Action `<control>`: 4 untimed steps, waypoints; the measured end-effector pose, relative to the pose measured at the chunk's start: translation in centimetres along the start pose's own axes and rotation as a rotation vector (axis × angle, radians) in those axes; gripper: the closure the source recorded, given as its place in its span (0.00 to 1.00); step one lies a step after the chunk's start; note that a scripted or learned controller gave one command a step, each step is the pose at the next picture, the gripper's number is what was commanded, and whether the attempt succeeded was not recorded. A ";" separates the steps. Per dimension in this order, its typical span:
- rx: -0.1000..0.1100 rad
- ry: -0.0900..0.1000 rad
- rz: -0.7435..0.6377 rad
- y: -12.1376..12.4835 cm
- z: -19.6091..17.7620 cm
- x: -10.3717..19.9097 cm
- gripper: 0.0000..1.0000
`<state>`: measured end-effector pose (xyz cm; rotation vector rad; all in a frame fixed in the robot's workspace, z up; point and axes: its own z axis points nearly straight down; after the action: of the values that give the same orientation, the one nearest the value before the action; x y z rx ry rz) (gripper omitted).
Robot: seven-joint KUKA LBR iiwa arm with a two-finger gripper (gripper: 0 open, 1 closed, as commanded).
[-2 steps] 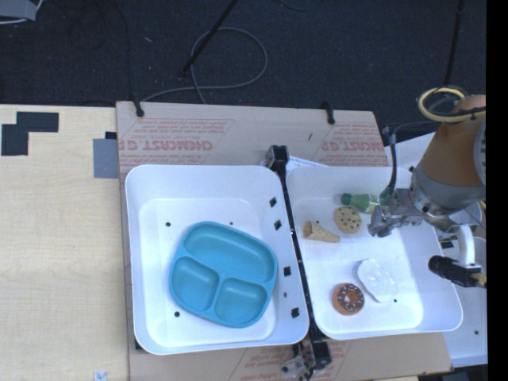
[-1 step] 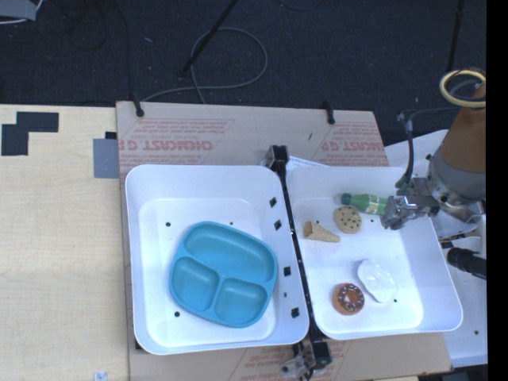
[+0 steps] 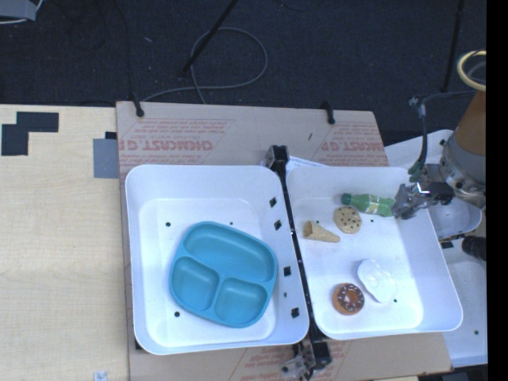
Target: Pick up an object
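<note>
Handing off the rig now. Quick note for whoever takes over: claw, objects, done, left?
Claw: at the right bin's upper right edge, next to the green bottle's end; grip state unclear.
Right bin: green bottle, cookie, tan wedge, donut, white object.
Left bin: blue divided plate.
Done: nothing lifted.
Left: grasp and lift one object.

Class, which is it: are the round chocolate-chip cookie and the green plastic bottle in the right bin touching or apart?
Apart. The camera view shows a thin strip of white bin floor between the round chocolate-chip cookie and the green plastic bottle lying above it.
</note>
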<state>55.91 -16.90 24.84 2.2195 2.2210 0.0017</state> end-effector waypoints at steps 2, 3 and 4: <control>0.006 0.002 -0.003 1.9 1.2 9.7 1.00; 0.005 0.001 -0.003 3.1 2.0 15.7 1.00; 0.003 0.002 -0.004 4.1 1.1 20.8 1.00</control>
<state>59.98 3.92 23.72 2.2179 2.2282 0.0002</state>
